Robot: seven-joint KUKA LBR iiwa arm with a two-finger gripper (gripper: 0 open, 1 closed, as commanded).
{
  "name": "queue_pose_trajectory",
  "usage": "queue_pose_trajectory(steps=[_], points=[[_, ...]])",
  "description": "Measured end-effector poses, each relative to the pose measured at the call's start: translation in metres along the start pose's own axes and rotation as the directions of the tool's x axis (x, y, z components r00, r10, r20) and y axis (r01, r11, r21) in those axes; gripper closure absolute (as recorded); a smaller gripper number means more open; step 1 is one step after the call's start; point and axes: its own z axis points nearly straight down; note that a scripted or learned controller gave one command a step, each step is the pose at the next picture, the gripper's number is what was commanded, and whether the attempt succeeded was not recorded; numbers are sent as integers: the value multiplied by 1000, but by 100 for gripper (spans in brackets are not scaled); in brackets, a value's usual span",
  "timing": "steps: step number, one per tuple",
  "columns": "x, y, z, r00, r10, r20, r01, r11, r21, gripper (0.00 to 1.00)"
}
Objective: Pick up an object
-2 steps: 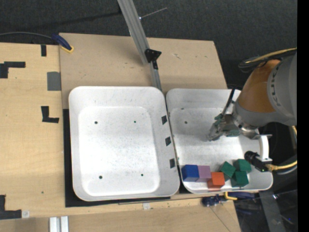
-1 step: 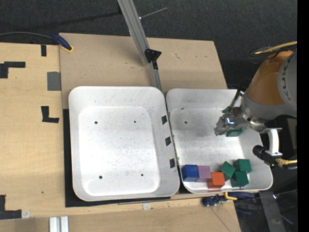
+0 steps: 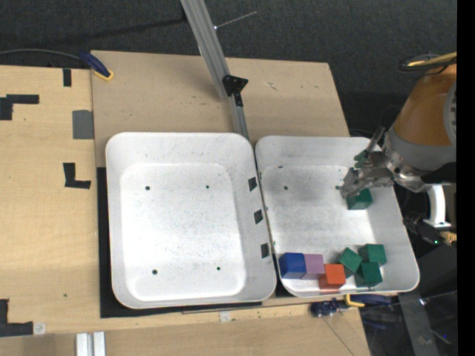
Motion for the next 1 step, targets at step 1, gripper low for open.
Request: queue_pose_trajectory(steps=[1], points=[[4, -4, -45, 1000, -1, 0, 1, 1000, 0, 100]])
